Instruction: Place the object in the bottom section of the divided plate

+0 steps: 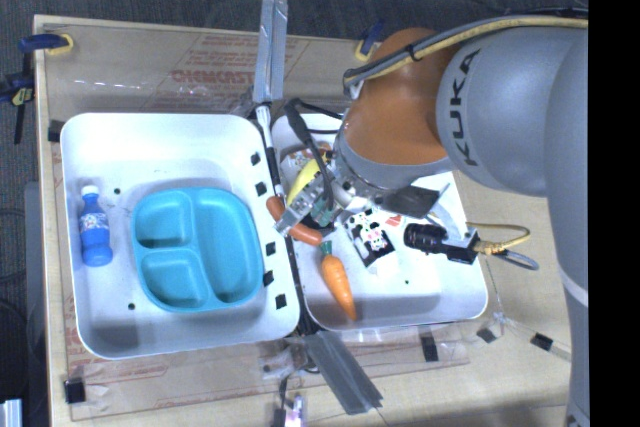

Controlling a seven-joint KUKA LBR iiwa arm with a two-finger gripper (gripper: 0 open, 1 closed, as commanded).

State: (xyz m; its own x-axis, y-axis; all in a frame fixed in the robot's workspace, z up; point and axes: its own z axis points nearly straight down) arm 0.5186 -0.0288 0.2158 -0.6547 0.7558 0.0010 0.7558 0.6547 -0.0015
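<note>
Reaching into the right bin, the hand sits low among clutter at its nine-o'clock edge; I cannot tell what it grips, if anything. A carrot lies at six o'clock from it. The blue plate waits in the left bin. Crowding could spoil the pick, or snag the dividing rims.

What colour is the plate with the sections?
Bright turquoise blue. The divided plate shows clearly in the camera view.
</note>
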